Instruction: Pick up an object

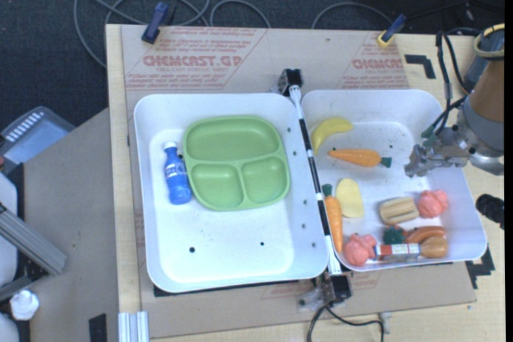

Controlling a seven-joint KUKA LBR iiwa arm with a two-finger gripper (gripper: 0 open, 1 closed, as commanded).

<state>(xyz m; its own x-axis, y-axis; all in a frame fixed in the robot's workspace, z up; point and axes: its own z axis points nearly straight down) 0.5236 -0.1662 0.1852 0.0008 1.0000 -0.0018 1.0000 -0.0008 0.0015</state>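
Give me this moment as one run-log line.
arm: over right bin | gripper: above bin floor, right of carrot | held: nothing visible | left bin: green tray, blue bottle

Two shallow white bins are seen from above, side by side on a bench. The left bin (pixel 160 196) holds a green divided plate (pixel 236 162) with a blue bottle (pixel 175 175) just beside it. The right bin (pixel 417 104) holds a banana (pixel 331 130), two carrots (pixel 357 158) (pixel 333 222), a yellow slice (pixel 349 198), a bread roll (pixel 398 210) and pink items. A gripper (pixel 422 159) is poised over the right bin's right side, near the bread roll, with nothing seen between its fingers.
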